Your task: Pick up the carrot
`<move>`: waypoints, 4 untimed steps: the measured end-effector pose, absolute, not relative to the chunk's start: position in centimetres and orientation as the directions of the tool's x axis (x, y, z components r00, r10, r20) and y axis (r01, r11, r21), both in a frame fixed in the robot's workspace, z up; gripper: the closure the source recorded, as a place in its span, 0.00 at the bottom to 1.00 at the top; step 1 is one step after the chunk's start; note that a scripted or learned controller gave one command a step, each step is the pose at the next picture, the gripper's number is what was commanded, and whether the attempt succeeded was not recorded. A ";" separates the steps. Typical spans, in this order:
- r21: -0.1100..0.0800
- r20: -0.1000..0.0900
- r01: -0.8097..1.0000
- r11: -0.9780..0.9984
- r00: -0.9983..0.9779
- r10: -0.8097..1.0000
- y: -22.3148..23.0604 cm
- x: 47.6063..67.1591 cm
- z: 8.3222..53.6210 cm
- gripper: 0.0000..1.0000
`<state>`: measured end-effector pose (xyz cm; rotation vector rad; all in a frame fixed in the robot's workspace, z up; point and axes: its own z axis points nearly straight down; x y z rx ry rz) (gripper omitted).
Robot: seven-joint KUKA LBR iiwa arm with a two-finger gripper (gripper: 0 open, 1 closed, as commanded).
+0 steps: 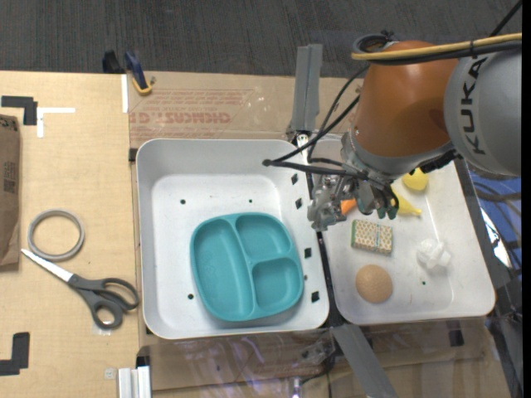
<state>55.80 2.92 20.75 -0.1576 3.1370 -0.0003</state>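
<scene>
A small orange piece of the carrot (348, 208) shows at the left side of the right bin (465, 222), close to the divider between the bins. My gripper (350, 206) hangs directly over it, and the orange wrist band and grey arm cover most of the bin's upper part. The rest of the carrot is hidden under the gripper. Whether the carrot is gripped or just lies beneath cannot be made out.
In the right bin lie a yellow toy (414, 182), a speckled block (372, 235), a brown ball (374, 283) and a white lump (433, 255). The left bin (166, 181) holds a teal divided plate (247, 265). Scissors (83, 284) and a tape roll (56, 233) lie on the cardboard at left.
</scene>
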 end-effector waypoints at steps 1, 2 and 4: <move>-0.001 -0.005 -0.327 0.945 -0.945 -0.327 -4.9 57.4 30.5 1.00; 0.000 -0.002 -0.406 0.914 -0.914 -0.406 -1.3 55.7 23.3 1.00; -0.001 -0.005 -0.726 0.688 -0.687 -0.726 4.9 50.5 25.2 1.00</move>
